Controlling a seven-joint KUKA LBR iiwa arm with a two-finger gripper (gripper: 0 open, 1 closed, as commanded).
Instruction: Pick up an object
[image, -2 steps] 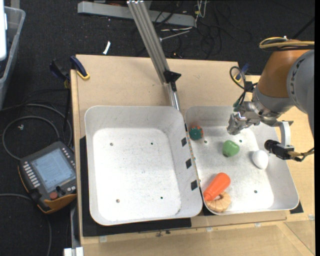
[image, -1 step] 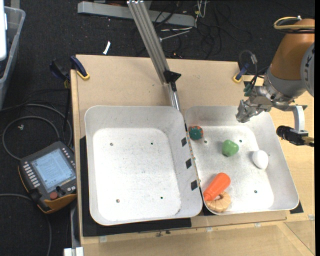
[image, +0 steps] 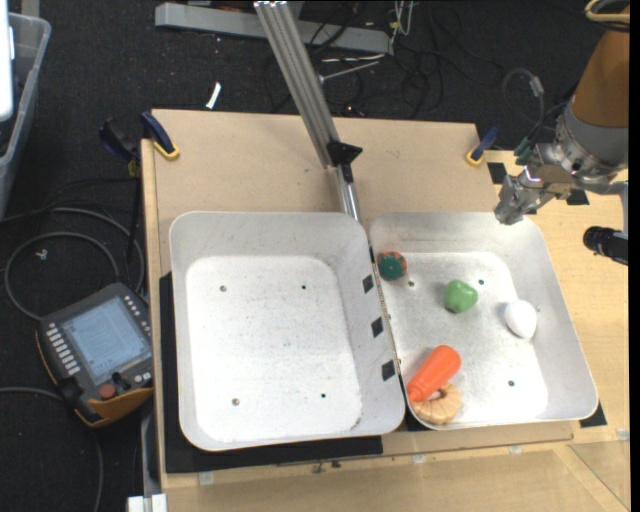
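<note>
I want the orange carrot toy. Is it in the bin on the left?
No, the orange carrot lies in the right bin, near its front edge beside the divider.

I see even, bright overhead light. White bins (image: 270, 330) near blown out, mild glare. Soft short shadows under objects. Floor at left dark. Slight grain; tool (image: 512, 208) a bit soft.

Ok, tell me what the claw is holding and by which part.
Nothing is held: the claw hangs over the right bin's far rim, apart from the objects lying in it.
</note>
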